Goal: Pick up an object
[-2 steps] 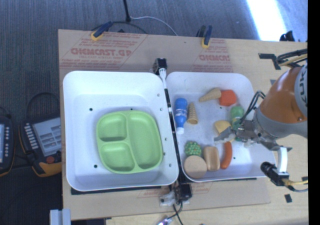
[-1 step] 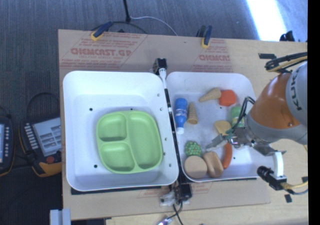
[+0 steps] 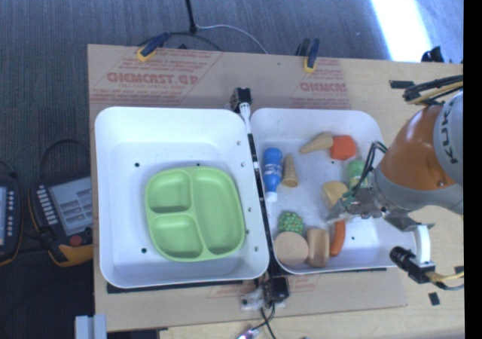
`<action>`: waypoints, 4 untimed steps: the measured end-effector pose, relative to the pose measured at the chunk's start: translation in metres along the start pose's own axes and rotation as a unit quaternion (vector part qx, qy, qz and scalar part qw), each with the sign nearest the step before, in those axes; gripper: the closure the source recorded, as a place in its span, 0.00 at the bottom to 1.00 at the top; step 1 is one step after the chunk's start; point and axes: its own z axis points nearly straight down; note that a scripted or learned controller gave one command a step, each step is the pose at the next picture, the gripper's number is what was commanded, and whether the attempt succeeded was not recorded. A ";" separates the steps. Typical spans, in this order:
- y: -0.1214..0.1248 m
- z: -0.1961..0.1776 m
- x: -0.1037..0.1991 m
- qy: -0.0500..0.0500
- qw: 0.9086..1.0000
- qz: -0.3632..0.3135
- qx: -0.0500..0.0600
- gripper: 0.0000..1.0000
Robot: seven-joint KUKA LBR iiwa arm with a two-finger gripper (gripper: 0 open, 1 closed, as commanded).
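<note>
The claw (image 3: 348,208) hangs low in the right bin (image 3: 361,120), over a yellow wedge (image 3: 334,193) — whether its fingers are spread or pressed together I cannot tell. Just below lies a red-orange carrot (image 3: 338,238), beside a tan block (image 3: 318,246) and round bun (image 3: 291,248). The left bin (image 3: 120,134) holds a green divided plate (image 3: 195,212).

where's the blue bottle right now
The blue bottle lies in the right bin, along its left wall, just left of the small cone and above the green broccoli-like piece.
</note>
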 end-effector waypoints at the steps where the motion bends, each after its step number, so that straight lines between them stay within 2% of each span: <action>1: 0.036 -0.001 0.059 0.006 1.000 0.027 0.008 1.00; 2: 0.036 -0.001 0.058 0.006 1.000 0.027 0.008 0.00; 3: 0.003 0.010 0.064 0.001 1.000 -0.024 -0.003 0.00; 4: 0.004 -0.001 0.063 0.002 1.000 -0.023 -0.003 1.00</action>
